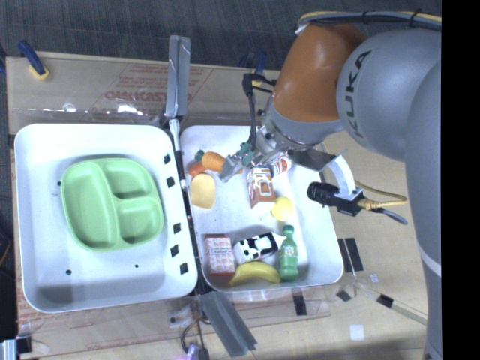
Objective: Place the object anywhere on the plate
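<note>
**Grey arm over the right bin, green plate waiting in the left**

Grey and orange, the arm (360, 73) fills the upper right and bends down over the back of the right bin (326, 265). Brown cardboard covers the surface (90, 81) beneath both bins.

The left bin (37, 223) holds a green plate (112, 202) with three compartments, lying flat near its middle with nothing on it.

The right bin carries all the small things. At the front lie a yellow banana (255, 274), a black-and-white cow toy (257, 246) just behind it, a red-brown box (218, 253) to the left and a green bottle (288, 253) to the right, all close together. Further back, a pale yellow fruit (202, 190) sits by the left wall, an orange carrot (211, 161) lies behind it, a small carton (262, 186) stands in the middle, and a yellow lemon (283, 208) lies just in front of it.

The pincer (244, 158) hangs low at the bin's back, between the carrot and the carton, beside the carrot's end. Whether its fingers are apart or together cannot be told, nor whether anything sits between them.
</note>
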